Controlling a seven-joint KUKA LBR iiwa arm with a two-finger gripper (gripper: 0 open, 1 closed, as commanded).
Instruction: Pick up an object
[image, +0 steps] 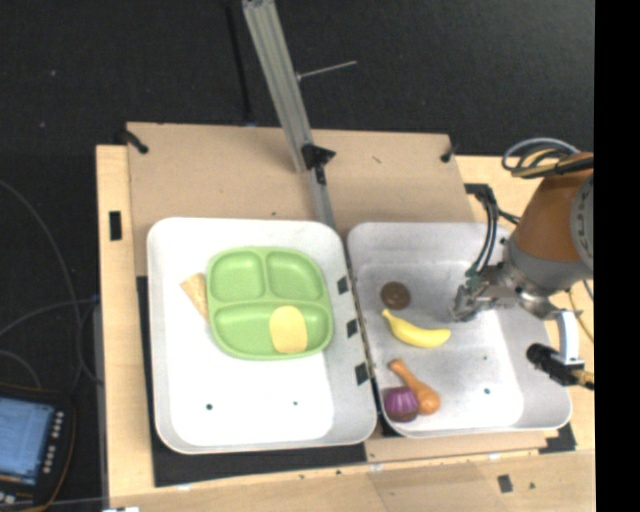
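In the right bin (500, 400) lie a yellow banana (417, 333), a brown round item (395, 295), an orange carrot (414, 386) and a purple item (401, 403). My gripper (468, 303) hangs low over the right bin, just right of the banana's end and apart from it. Nothing shows between its fingers. The grey arm with its orange band (550, 225) comes in from the right.
The left bin (175, 400) holds a green divided plate (268, 300) with a yellow piece (288, 328) in its lower compartment, and a tan wedge (194, 291) beside the plate's left edge. A metal pole (285, 90) rises behind the bins.
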